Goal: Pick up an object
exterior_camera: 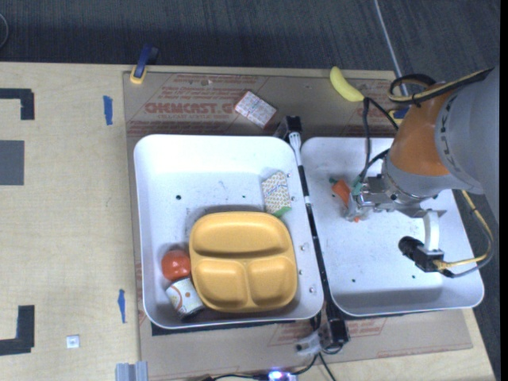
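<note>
Where the right bin (444, 292) holds a small orange object (341, 189) near its upper left, the gripper (359, 205) sits just beside it, grasp state unreadable; the left bin (159, 213) bears a yellow tray (242, 260).

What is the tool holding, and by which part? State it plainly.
It cannot be told. The tool sits low in the right bin, right beside a small orange item, but the view does not settle whether the item is gripped.
</note>
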